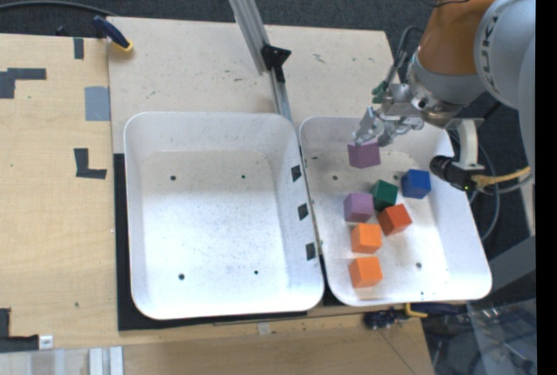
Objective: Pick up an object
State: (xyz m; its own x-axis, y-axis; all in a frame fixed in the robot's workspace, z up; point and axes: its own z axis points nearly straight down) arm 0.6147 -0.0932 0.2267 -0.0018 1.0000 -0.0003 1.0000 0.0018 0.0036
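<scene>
**Purple block right under the end effector**

The end effector [376, 131] is seen over the back part of the right bin [452, 277]. A purple block [364, 155] sits just below its tips, touching or nearly touching them. Whether the tips are apart or together cannot be told, and whether the block is held cannot be told either. The block looks a little tilted, maybe lifted off the bin floor.

The block lies straight down and a bit to the front of the end effector. No sideways reach seems to be needed.

Other blocks are grouped nearer the front: a green block [385, 193], a blue block [417, 183], a second purple block [358, 207] and three orange ones. These are set apart from the block under the tips.
</scene>
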